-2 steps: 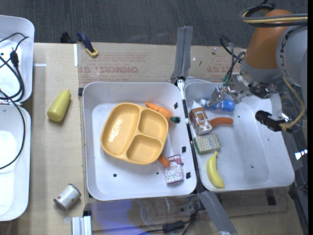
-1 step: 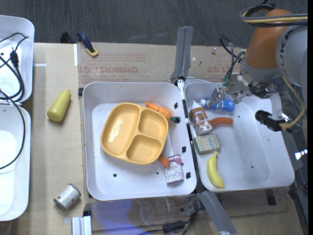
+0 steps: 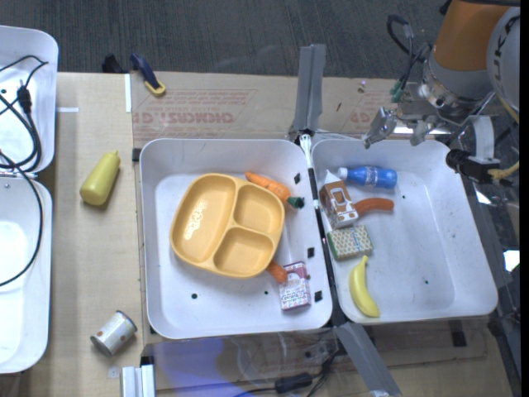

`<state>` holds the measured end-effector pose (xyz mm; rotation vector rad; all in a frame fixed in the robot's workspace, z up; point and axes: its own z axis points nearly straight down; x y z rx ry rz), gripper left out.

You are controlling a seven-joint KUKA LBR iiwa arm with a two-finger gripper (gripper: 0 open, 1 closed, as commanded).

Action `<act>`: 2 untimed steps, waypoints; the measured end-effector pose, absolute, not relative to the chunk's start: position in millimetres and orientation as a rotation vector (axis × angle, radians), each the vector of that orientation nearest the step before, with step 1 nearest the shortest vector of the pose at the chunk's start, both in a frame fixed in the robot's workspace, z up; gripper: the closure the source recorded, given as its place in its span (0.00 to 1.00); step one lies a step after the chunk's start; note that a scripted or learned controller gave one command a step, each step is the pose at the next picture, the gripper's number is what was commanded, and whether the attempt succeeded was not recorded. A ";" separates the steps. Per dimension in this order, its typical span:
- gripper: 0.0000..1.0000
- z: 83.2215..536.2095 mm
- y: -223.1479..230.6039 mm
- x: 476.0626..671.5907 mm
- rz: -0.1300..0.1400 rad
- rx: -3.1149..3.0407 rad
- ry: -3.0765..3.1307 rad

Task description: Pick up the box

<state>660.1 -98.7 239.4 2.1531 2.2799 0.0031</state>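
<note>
cardboard-topped bench [image 3: 207, 106] carried two white bins side by side, dark floor past the far edge.

box [image 3: 338, 204]: brown/orange carton in the right bin [image 3: 446, 246], hard against its left wall, long axis running roughly 11-to-5 o'clock. one like it there. a second small carton [image 3: 294, 286], pink and white, lay in the left bin [image 3: 157, 246] at its near right corner, so "the box" was ambiguous; i judged the brown one the likelier target as it sat nearer the arm.

gripper [image 3: 402, 127] hung over the right bin's far rim, nothing between its fingers; i could not tell whether they were apart or together. box lay toward 7-8 o'clock from it, near but clearly apart. my read: the move needed a shift toward 7 plus a descent, with fingers closing across the box's short side.

crowding around the box: blue bottle [image 3: 369, 175] at 1 o'clock, red-orange sausage-like item [image 3: 376, 206] touching or just beside it at 3, green sponge block [image 3: 350, 241] at 5, banana [image 3: 361, 287] further on at 5.

counts, right bin: one of each of those five. left bin: one yellow divided plate [image 3: 229, 224], two carrots [image 3: 268, 185], one carton.

outside the bins: one yellow bottle [image 3: 100, 179], one can [image 3: 112, 332], one blue-yellow clamp [image 3: 147, 74].
</note>
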 end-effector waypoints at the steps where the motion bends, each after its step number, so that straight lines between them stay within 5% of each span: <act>1: 0.00 107.1 -118.5 656.0 -0.009 2.071 2.371; 2: 0.00 103.3 -104.8 607.5 0.017 2.210 2.197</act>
